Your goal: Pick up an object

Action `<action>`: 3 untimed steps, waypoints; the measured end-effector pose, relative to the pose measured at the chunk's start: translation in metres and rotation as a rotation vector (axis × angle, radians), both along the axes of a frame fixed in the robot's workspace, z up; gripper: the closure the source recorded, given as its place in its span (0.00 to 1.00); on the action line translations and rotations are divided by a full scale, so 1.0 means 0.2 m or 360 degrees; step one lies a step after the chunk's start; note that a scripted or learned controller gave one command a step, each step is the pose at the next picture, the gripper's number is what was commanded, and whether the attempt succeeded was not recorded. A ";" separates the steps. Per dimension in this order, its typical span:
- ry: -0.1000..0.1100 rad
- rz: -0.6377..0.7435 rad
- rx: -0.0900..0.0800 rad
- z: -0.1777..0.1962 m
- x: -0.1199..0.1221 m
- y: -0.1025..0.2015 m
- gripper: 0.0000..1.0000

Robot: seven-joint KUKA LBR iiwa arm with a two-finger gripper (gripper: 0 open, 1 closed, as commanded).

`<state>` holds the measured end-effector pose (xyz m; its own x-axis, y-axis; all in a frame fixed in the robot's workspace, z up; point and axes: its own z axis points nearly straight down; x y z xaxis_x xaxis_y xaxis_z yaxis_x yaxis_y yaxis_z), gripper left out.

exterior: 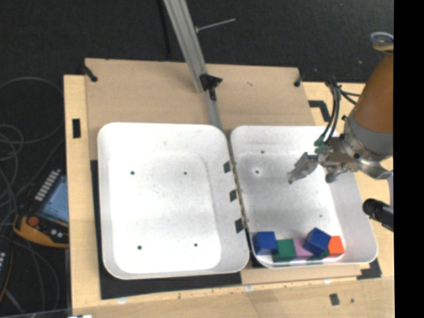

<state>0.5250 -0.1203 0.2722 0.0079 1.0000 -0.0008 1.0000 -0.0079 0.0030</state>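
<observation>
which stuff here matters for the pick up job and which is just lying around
For the job:
gripper
blue block
green block
pink block
second blue block
orange block
right bin

Lying about:
left bin
handheld controller
cables
metal rail

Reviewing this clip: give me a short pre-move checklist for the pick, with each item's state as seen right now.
1. Objects to pick are present: ok. Blue block, green block, second blue block and orange block sit along the right bin's near edge.
2. End effector is over the right bin: ok.
3. End effector is above a block: not ok, it is over bare floor.
4. Object between fingers: not ok, nothing there.
5. Blocks spaced for a clean grasp: not ok, clustered.
</observation>
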 end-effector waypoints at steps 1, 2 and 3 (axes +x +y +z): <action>-0.0001 -0.0001 0.0000 0.00 0.00 0.00 0.00; -0.0002 -0.0002 -0.0001 0.00 0.00 0.00 0.00; -0.0002 -0.0004 -0.0001 0.00 0.00 0.00 0.00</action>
